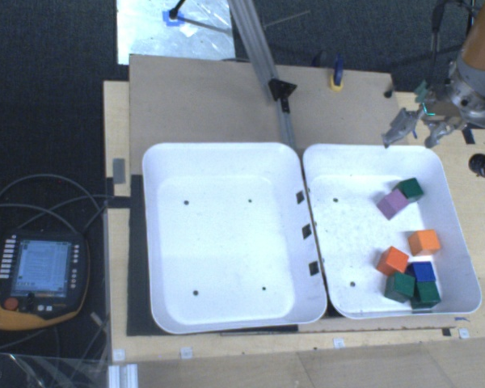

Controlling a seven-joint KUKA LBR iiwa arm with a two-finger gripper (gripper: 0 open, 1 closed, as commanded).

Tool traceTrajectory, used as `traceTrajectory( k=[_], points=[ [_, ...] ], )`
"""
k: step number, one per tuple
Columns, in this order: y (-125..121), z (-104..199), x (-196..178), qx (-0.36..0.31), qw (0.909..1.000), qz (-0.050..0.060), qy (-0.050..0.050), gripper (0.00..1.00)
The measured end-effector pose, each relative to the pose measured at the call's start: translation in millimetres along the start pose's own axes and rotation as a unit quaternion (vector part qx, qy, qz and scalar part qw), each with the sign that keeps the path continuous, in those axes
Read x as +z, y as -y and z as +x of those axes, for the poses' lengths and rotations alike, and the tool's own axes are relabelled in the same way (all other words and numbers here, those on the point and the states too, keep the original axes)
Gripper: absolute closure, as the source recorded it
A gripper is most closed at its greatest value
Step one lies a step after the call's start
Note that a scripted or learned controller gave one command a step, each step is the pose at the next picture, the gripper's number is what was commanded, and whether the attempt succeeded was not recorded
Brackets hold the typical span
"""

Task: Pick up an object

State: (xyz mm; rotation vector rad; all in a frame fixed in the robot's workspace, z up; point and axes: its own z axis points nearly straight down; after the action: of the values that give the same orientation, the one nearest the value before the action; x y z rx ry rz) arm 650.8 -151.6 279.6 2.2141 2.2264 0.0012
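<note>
Dark carpet surrounds the pale wooden bench on which we see two shallow white plastic bins side by side. We count seven small blocks in all, every one of them in the right-hand bin, the one nearer the hand; the left-hand bin sits farther from it, across the shared rims.

Of the blocks, we count two orange, three dark green, one purple and one blue. The purple block and a dark green block lie touching each other, just below the hand and the closest to it. Farther from the hand, toward the bin's front corner, an orange block and a second orange block sit near a tight cluster made of the blue block and two more dark green blocks.

Our grey two-finger hand hangs over the back rim of the right-hand bin, its fingers spread apart with nothing between them, well clear of all the blocks. An orange-cased teach pendant with a lit screen lies on the floor, far off beyond the left-hand bin.
</note>
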Motion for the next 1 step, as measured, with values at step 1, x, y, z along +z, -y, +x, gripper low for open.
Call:
traceTrajectory(
  k=[1],
  points=[
    [0.0, -0.1, -0.1, 0.000, 1.0000, 0.000, 0.000, 0.00]
  ],
)
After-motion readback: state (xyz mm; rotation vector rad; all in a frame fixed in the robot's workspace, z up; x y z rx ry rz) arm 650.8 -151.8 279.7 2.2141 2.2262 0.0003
